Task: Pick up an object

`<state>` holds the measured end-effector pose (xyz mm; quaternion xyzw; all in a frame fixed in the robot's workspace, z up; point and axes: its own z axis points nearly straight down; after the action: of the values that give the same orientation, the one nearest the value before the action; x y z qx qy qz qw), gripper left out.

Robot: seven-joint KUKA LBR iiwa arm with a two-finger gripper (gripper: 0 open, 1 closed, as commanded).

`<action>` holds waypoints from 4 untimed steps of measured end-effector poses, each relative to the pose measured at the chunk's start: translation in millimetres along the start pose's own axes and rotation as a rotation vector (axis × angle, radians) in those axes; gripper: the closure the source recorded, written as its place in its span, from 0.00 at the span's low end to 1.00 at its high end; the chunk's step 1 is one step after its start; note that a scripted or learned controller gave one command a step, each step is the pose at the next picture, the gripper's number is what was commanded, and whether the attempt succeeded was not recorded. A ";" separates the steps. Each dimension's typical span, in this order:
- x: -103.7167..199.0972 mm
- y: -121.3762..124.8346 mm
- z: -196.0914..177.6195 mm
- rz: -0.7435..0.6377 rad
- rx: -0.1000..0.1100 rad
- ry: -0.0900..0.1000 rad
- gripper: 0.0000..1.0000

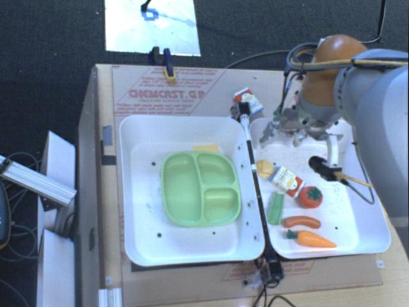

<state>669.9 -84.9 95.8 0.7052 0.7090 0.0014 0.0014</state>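
Orange carrot [311, 239] w/ green top, red sausage [301, 222] beside

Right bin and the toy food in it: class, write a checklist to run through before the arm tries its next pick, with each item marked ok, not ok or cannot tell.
1. Targets in the right bin: carrot, sausage, tomato, green stick, small carton: ok.
2. Carrot and sausage lie close together, which risks a crowded grasp: not ok.
3. Tomato has free space around it: ok.
4. Pincer sits at the bin's far end, not above any item: not ok.
5. Pincer opening: cannot tell.
6. Green divided plate lies in the left bin, away from the arm's path: ok.
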 end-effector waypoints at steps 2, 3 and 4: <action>1.0 -0.8 10.7 0.003 0.002 0.000 0.00; 0.1 -0.8 10.6 0.003 0.001 0.000 0.00; 1.8 -0.8 10.8 0.002 0.002 0.000 0.00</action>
<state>669.1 -83.1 85.0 0.7059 0.7083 0.0008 0.0007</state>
